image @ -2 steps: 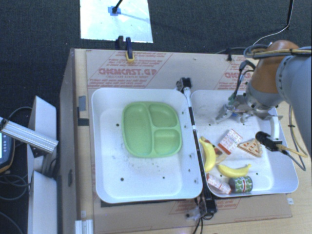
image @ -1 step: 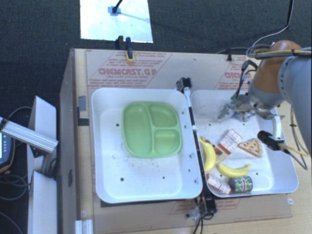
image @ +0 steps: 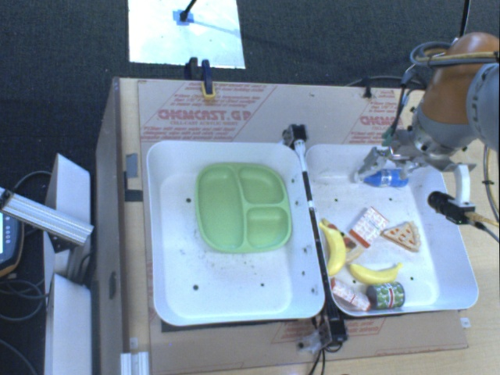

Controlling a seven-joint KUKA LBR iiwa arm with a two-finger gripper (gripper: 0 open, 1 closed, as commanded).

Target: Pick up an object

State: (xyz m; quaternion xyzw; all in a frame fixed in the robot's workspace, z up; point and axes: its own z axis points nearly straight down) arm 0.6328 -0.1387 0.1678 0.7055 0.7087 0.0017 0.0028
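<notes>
I see the left bin (image: 176, 287) carrying a green divided plate (image: 243, 208) with open white floor around it. Red print on the bench board (image: 205, 116) behind is too blurred to read. In the right bin (image: 461, 283), two bananas (image: 336, 248), a small box (image: 367, 226), a pizza slice (image: 404, 237) and a can (image: 386, 295) crowd the near half. The gripper (image: 381, 162) sits low at the far edge, fingers spread either side of a blue object (image: 388, 179); contact I can't confirm.

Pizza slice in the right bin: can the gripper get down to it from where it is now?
Probably yes. The pizza slice lies flat with bare bin floor around it, apart from the cracker box, and the gripper hangs over the same bin.
</notes>
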